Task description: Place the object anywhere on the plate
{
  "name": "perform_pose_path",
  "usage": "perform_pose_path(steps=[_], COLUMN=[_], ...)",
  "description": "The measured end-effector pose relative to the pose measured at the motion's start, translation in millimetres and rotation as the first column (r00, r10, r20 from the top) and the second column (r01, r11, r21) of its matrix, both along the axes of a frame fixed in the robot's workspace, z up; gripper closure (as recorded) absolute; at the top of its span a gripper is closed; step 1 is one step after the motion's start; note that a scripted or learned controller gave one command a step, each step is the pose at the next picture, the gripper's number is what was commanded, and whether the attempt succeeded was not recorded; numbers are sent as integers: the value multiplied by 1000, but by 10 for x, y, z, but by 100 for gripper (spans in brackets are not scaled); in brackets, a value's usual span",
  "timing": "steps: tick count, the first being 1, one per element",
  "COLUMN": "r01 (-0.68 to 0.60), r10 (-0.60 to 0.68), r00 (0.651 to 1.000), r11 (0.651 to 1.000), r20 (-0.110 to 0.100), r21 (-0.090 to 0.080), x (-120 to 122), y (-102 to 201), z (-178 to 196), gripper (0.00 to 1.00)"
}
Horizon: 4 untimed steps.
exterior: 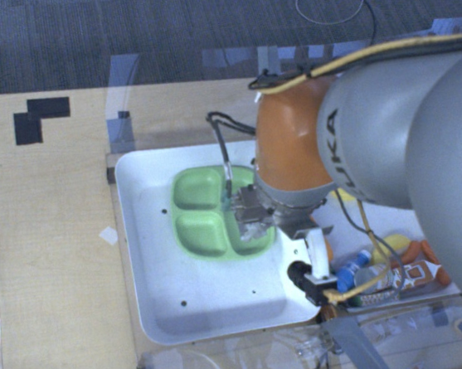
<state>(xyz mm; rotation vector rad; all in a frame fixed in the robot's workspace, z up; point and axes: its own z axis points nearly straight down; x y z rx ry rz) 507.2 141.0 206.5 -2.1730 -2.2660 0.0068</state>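
camera view is showing the gripper point(250, 219) hovering over the green plate's point(201, 212) right edge; its state i cannot tell; object's handling unjudgeable.

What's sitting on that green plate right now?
The two left compartments of the green plate look bare. The arm's wrist and gripper hang over its right side, covering that part, so anything lying there cannot be seen.

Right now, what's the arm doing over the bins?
The KUKA arm reaches in from the right and hangs over the left white bin. Its gripper sits above the green sectioned plate, near the plate's right side. I can't tell whether it carries anything; the wrist hides that spot. A few small objects lie in the right bin, partly covered by the arm.
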Motion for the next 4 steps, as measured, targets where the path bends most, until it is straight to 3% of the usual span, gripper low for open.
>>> perform_pose_path(steps=[1,2,3,4], r01=[0,3,3,-147], r10=[0,-3,-3,147], r00=[1000,1000,1000,989], r11=[1000,1000,1000,989], r20=[0,-2,-2,3], r21=[0,-1,-1,2], x=[-1,18,18,-113], y=[0,-6,-5,-18], z=[0,75,76,-460], gripper=[0,100,0,0])
